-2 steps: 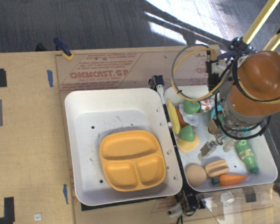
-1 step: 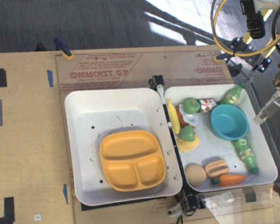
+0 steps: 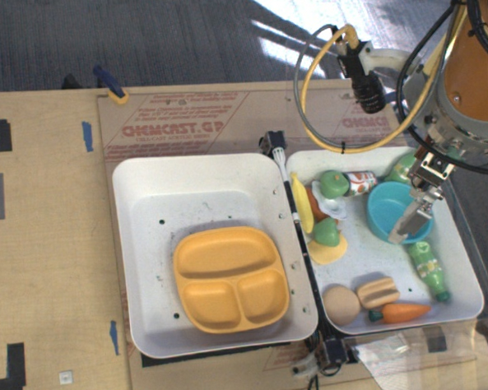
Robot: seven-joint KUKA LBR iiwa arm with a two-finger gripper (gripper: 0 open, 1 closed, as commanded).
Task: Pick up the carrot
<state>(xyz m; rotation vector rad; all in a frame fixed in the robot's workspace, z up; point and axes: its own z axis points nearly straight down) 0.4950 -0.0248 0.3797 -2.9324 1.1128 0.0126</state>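
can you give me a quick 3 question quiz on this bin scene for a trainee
1. True or false: the carrot lies in the right bin.
2. What sits in the left bin? A) yellow divided tray B) blue bowl C) green bottle
3. Fill in: the gripper is above the ____, not at the carrot.

Key
1. True; it is near the front wall, beside the bread roll.
2. A.
3. Blue bowl.
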